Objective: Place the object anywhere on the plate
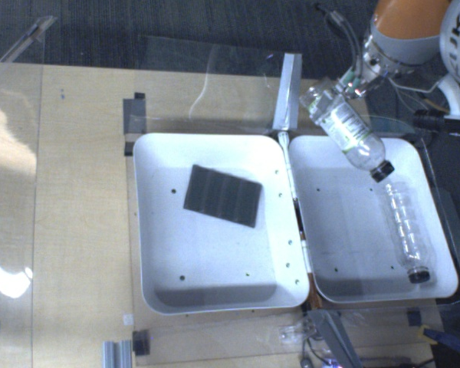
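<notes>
We see a clear bottle [345,129] held aloft over the right bin's [345,228] back edge, its base pinched in the claw [351,84] and its black cap slanting down and right. The dark plate [223,195] lies well left, flat in the left bin [215,282]. A second bottle [405,232] rests in the right bin.

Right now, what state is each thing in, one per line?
Held bottle: clear plastic, lifted above the right bin, tilted, dark cap pointing down toward the bin.
Second bottle: lying flat in the right bin, near its right wall.
Dark plate: flat in the left bin, nothing on it.
Gripper: at the held bottle's upper end.
</notes>
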Controlling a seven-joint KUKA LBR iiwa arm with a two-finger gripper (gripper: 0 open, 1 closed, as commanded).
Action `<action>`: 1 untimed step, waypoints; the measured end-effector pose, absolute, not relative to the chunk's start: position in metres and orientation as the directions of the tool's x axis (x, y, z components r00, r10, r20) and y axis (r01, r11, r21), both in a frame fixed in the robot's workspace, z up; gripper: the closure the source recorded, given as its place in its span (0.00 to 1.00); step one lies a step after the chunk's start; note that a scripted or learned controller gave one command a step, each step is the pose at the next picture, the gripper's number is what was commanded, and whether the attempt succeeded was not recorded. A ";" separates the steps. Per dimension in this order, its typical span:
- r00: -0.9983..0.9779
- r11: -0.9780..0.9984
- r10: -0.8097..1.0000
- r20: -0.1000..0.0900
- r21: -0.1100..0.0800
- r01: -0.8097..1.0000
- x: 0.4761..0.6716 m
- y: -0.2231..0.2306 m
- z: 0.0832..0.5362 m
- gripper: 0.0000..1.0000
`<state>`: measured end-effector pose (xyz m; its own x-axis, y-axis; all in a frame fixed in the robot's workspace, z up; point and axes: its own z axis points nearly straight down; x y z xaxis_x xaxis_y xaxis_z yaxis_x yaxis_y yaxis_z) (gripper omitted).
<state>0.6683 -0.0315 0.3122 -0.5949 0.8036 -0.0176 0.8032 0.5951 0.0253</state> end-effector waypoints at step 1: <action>-0.687 0.687 0.727 -0.003 0.004 0.727 0.669 -0.016 0.263 1.00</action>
<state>0.6695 -0.0160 0.2635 -0.6870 0.7266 -0.0033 0.7266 0.6870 0.0045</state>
